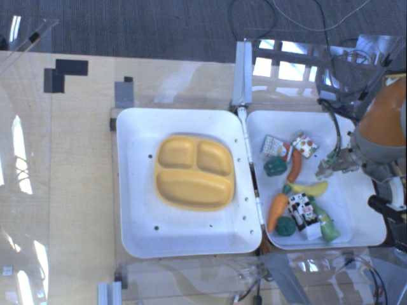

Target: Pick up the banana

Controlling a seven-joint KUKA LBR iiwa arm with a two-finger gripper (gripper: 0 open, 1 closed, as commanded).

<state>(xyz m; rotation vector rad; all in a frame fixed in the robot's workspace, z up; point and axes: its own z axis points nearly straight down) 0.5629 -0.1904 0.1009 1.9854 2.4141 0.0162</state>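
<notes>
- We see the gripper (332, 164) low over the right bin (362, 234), reaching in from the right edge of the bench, and we cannot tell from this slanted overhead view whether it is open or closed.
- The banana (310, 188) lies just below and slightly left of the gripper, flat on the bin floor, near it but apparently not between anything that could hold it; we judge the pick as not yet made.
- We read the gripper's place as an approach stance: it sits close to the banana's right end, so a short drop and a small shift left would bring it over the fruit.
- The banana is hemmed in, which explains a cautious approach: the carrot (276, 211) lies further left and below, the black-and-white carton (300, 207) touches or nearly touches its underside, and the red sausage (295, 164) lies to the gripper's left, just above the banana.
- Further left of the gripper sit a green pepper (275, 166) and a small juice box (273, 147).
- The yellow divided tray (194, 171) rests in the left bin (137, 189), well away to the gripper's left, and plays no part in this step.
</notes>
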